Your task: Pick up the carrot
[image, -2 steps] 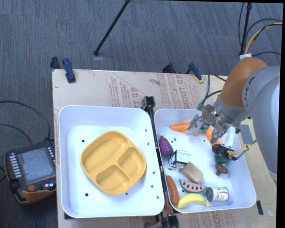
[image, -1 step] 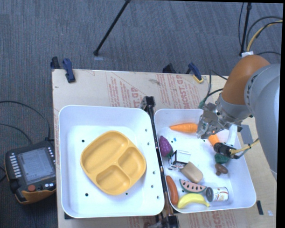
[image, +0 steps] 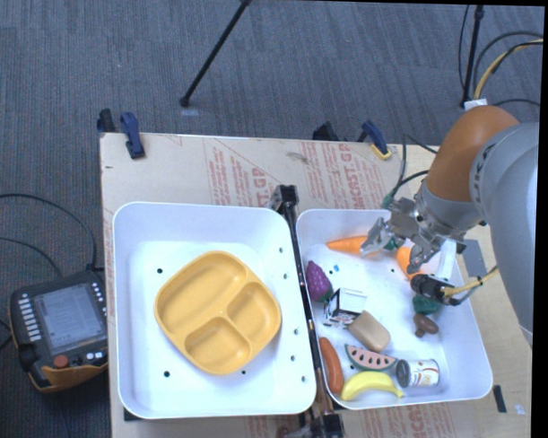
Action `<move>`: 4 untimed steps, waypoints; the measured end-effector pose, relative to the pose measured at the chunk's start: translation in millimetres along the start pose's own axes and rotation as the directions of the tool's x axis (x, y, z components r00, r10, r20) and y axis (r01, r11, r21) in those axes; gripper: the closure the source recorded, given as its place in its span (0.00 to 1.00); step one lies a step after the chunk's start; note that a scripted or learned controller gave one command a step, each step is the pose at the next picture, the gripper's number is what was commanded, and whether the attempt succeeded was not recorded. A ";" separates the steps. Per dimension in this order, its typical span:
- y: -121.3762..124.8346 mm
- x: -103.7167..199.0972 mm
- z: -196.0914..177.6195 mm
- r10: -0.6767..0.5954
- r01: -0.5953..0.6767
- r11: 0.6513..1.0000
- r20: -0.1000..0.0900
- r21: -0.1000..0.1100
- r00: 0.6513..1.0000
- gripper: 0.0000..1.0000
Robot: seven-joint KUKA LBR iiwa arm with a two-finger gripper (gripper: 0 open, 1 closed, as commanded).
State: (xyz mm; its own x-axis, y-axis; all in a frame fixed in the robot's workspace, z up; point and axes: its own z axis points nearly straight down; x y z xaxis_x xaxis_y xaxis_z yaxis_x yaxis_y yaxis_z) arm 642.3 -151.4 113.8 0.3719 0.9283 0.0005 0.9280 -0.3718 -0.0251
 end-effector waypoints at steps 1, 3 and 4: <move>16.7 -34.1 20.8 0.126 -0.126 0.992 -0.015 0.017 0.992 0.00; -16.3 9.0 -28.0 0.525 -0.525 0.851 -0.010 -0.012 0.851 1.00; -79.3 -37.4 30.8 0.305 -0.305 0.952 -0.004 -0.010 0.952 1.00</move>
State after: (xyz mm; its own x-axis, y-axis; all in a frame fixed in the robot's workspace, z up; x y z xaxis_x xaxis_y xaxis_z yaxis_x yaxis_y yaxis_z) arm 554.1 -156.4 85.1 0.6370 0.7709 -0.0027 0.7708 -0.6370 -0.0137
